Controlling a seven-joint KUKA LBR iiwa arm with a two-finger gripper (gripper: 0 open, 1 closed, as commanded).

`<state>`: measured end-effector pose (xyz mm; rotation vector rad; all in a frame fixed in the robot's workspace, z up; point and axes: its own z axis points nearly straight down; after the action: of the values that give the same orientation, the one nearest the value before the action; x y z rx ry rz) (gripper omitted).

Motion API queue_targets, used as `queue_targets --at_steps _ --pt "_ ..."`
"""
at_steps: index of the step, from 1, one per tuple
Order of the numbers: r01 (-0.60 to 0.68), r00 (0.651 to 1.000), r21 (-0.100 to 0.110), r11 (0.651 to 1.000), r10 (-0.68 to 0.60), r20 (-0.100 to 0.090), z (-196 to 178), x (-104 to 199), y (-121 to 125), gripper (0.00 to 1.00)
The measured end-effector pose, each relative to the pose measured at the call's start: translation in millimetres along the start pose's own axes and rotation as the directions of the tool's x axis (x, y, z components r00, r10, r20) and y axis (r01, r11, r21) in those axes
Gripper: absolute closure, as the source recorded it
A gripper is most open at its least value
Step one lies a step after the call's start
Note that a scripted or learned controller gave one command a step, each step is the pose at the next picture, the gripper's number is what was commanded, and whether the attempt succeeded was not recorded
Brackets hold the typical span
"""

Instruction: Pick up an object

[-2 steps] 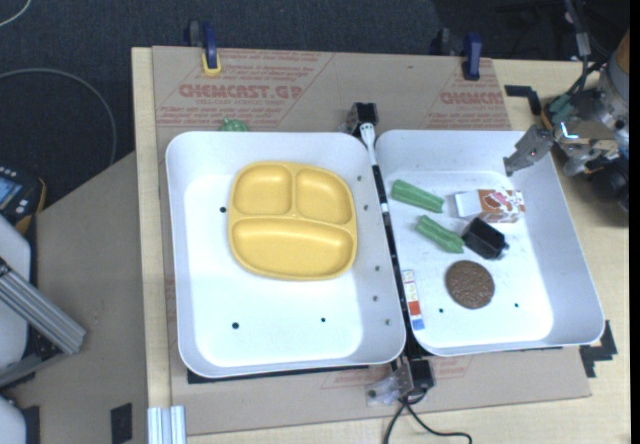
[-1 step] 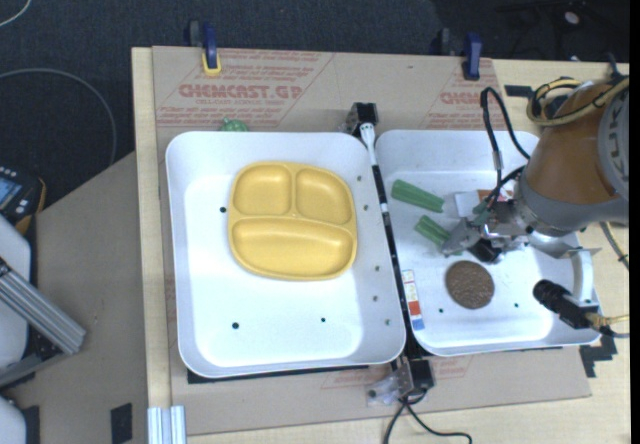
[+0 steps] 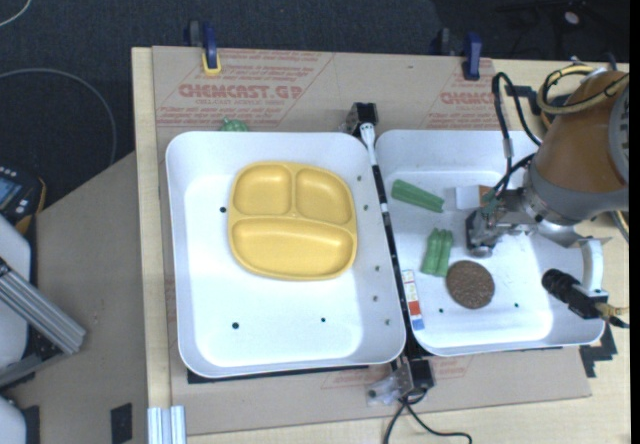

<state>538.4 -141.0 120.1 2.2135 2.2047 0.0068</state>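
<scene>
The right bin (image 3: 520, 332) holds a brown round disc (image 3: 469, 285), a green ridged piece (image 3: 437, 252) standing beside it, and a green bar (image 3: 416, 196) lying further back. My gripper (image 3: 481, 235) hangs low in this bin, just above the brown disc and to the right of the green ridged piece. Its dark fingers point down near the bin floor. Nothing shows between them. A small pale tag (image 3: 468, 197) lies behind the gripper.
The left bin (image 3: 200, 302) carries a yellow divided plate (image 3: 293, 220). A marker pen (image 3: 411, 294) lies along the divider between the bins. A black cable loops over the arm at right. Blue clamps (image 3: 209, 42) hold the board's far edge.
</scene>
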Motion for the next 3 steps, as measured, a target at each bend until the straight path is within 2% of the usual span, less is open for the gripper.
queue_targets --at_steps 1,2,3 --pt "0.014 1.000 0.009 1.000 -0.014 -0.014 -69.6 100.4 -26.6 1.00" --pt "0.011 1.000 0.015 1.000 -0.011 -0.012 -101.8 154.0 -59.1 1.00" --pt "0.009 1.000 -0.005 1.000 -0.009 -0.013 -259.7 172.3 -53.6 1.00"
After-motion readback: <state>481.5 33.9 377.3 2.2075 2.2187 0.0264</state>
